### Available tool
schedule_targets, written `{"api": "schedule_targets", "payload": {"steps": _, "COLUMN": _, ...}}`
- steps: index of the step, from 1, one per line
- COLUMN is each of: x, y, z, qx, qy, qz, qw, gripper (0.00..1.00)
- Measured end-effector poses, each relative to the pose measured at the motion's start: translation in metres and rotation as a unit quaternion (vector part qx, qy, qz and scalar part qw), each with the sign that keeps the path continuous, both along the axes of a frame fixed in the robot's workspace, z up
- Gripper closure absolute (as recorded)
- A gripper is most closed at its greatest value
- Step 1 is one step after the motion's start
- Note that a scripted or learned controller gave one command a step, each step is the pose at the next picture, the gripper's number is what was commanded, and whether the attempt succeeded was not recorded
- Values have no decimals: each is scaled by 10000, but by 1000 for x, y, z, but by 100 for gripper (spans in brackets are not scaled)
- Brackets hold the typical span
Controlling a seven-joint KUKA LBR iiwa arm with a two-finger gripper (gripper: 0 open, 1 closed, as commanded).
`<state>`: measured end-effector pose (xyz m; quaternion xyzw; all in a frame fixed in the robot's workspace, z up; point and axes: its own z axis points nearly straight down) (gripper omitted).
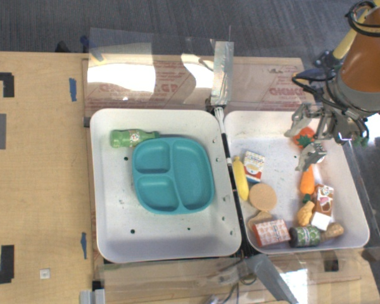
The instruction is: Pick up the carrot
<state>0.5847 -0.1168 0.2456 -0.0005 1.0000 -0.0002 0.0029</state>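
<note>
A: What lies nearest the camera?

B: The near rim of the right bin [361, 233], with a dark green can [306, 235] and a red packet [270, 232] lying just inside it. Their labels are too small to read.

A: Any writing that is legible?

B: Only faint red print on the cardboard [171, 84] beyond the bins, washed out by glare.

A: And the left bin [107, 233]?

B: It holds a teal divided plate [174, 173] and, at its far left, a green bottle [132, 137] on its side.

A: The carrot [307, 180]?

B: In the right bin, right of centre, its long axis running near to far, slightly tilted.

A: The gripper [313, 145]?

B: It hangs just beyond the carrot's far end, fingers spread, pinching nothing. Something orange-red [304, 136] behind the fingers is half hidden.
</note>
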Motion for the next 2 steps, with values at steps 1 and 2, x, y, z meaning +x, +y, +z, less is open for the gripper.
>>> {"api": "schedule_targets", "payload": {"steps": 1, "x": -38, "y": -50, "z": -70, "qx": 3, "qy": 37, "qz": -98, "qw": 9999, "gripper": 0}}
{"api": "schedule_targets", "payload": {"steps": 2, "x": -8, "y": -41, "z": -147, "qx": -8, "qy": -24, "qz": -121, "qw": 9999, "gripper": 0}}
